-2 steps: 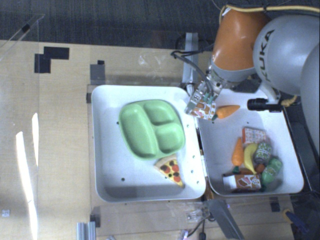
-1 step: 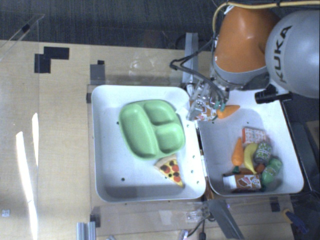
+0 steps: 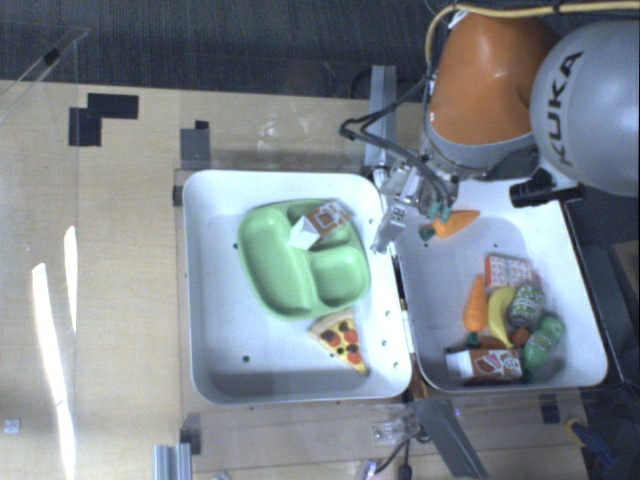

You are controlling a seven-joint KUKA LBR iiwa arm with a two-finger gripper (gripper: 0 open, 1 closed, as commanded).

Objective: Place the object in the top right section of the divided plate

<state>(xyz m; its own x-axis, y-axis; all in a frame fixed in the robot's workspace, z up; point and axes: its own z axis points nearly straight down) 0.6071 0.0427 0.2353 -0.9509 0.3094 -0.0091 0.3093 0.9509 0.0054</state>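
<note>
A light green divided plate [image 3: 285, 268] lies in the left bin [image 3: 205, 308]. In its top right section sits a small brown and white box [image 3: 322, 218]. My gripper [image 3: 408, 216] hangs over the wall between the two bins, just right of the plate's top right corner. A toy carrot [image 3: 455, 223] with a green top sits right beside the gripper, at the upper left of the right bin [image 3: 565, 258]. Whether the carrot is held or lying in the bin is unclear.
A toy pizza slice [image 3: 341, 339] lies in the left bin below the plate. The right bin's lower half holds a banana [image 3: 497, 313], an orange vegetable [image 3: 474, 308], a printed box [image 3: 506, 269], a can [image 3: 526, 304], a green bottle [image 3: 541, 344] and a brown carton [image 3: 488, 364].
</note>
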